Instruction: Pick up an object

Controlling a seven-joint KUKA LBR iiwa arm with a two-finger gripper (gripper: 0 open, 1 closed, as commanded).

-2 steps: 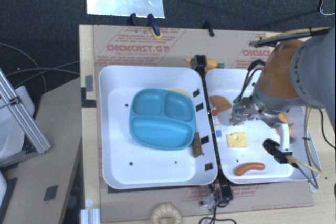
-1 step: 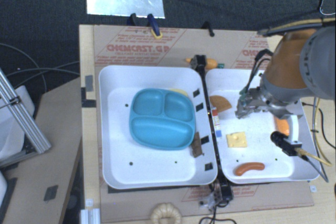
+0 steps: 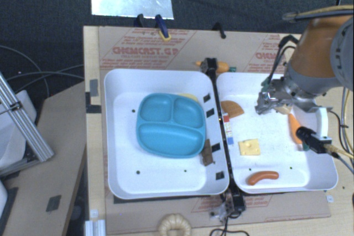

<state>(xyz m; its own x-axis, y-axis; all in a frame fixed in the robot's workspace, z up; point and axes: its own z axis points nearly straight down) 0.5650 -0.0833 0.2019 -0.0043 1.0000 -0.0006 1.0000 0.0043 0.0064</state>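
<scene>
A: How far along is the pick?

B: Judging by what lies where, nothing has been lifted yet. The arm's metal two-finger hand (image 3: 266, 102) hangs over the right shallow white bin (image 3: 326, 177), near that bin's far edge, with nothing visible between its tips.

A: Spread or pressed together?

B: I cannot tell; the tips are small and dark against the arm.

A: And the candidates?

B: All lie on the right bin's floor. A brown crescent-shaped pastry piece (image 3: 232, 108) is just beside the hand, toward the divider between the bins. A yellow square cheese slice (image 3: 249, 147) sits mid-bin, a reddish sausage (image 3: 263, 177) near the front edge, and an orange carrot-like piece (image 3: 294, 127) toward the right rim. The blue plastic divided plate (image 3: 171, 124) rests in the left shallow white bin (image 3: 119, 119).

A: So what's left?

B: Seemingly everything: descend, grip, lift.
</scene>
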